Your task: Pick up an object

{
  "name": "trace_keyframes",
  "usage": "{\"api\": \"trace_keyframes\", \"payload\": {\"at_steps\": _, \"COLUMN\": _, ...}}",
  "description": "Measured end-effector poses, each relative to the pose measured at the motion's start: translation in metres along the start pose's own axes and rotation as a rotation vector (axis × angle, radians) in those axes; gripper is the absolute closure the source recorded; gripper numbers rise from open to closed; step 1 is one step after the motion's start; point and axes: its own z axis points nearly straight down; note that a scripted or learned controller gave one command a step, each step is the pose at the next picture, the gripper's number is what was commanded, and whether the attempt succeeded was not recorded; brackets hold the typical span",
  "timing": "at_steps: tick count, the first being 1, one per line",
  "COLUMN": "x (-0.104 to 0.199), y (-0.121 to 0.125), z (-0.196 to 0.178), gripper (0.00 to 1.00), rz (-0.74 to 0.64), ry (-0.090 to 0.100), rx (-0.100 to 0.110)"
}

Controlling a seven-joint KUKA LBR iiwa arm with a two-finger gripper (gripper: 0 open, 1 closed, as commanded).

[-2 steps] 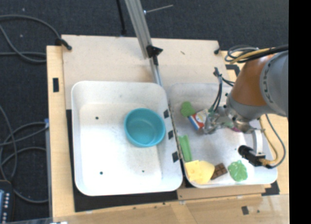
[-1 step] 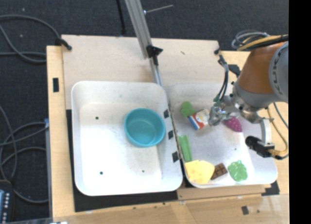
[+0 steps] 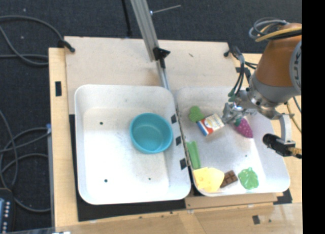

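Nearest the camera, along the near edge of the right bin (image 3: 278, 174), lie three small things in a row: a yellow wedge-like piece (image 3: 208, 179) at the left, a small brown block (image 3: 230, 178) touching its right side, and a green leafy-looking toy (image 3: 248, 177) just right of that. A slim green stick (image 3: 193, 153) lies farther back, close to the bin's left wall, and a rounded green lump (image 3: 195, 113) sits beyond it toward the far left of the bin.

Near the bin's middle, toward its far side, a small red, white and blue carton (image 3: 210, 124) lies tilted. Just right of it is a purple grape-like cluster (image 3: 245, 127). The gripper (image 3: 232, 114) hangs low between these two, just above the carton's right end and beside the far left of the purple cluster; whether it touches either cannot be made out. Its metal tips are too small and blurred to tell if they are spread or closed, and nothing can be seen held between them.

Grey and orange, the arm (image 3: 277, 70) reaches in from the right, over the bin's far right corner.

Across the divide, the left bin (image 3: 96, 177) holds a blue bowl (image 3: 151, 132), upright, near its right side. Both bins rest on a pale wooden bench (image 3: 111, 58), from whose far side a silver rail (image 3: 144, 17) runs off beyond the far edge of the view
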Motion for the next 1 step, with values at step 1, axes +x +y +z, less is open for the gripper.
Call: {"api": "trace_keyframes", "payload": {"at_steps": 1, "x": -0.0006, "y": 0.0016, "z": -0.021, "gripper": 1.0, "rz": -0.001, "ry": 0.0, "rx": 0.002}}
